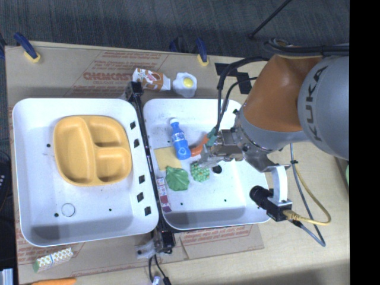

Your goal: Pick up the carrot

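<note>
The carrot shows as a short orange piece in the right bin, just right of a blue bottle. Most of it is covered by the gripper, which hangs low over the bin's middle, directly at the carrot's right end. The arm's grey and orange wrist hides the bin's right side. Whether the carrot sits between the fingers cannot be made out.
A green leafy piece and a green bumpy piece lie just below the gripper, beside a flat yellow piece. The left bin holds a yellow divided tray. A small carton and a yellow-white item sit behind the bins.
</note>
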You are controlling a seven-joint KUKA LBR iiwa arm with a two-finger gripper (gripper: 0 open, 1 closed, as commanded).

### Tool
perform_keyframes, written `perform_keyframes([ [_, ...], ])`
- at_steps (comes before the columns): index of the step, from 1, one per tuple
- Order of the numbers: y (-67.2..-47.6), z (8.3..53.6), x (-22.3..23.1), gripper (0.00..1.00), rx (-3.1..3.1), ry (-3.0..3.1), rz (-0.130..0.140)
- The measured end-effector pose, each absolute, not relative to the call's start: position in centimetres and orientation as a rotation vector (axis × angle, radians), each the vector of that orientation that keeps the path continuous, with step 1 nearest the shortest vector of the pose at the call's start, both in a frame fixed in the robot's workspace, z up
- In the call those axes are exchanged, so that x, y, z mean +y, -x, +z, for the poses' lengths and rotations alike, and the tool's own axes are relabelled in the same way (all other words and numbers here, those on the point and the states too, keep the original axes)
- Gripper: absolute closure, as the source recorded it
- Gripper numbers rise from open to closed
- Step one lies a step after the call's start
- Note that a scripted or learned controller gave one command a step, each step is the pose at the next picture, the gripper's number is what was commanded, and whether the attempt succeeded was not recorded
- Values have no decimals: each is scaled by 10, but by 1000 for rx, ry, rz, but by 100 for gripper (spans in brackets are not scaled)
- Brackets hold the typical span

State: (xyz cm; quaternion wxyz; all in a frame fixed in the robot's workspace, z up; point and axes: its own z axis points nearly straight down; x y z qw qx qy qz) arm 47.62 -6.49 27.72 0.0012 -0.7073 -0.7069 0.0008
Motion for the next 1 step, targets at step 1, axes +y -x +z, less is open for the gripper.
perform_keyframes([
  [1, -477, 287, -65, 100, -2223, 2214, 3],
])
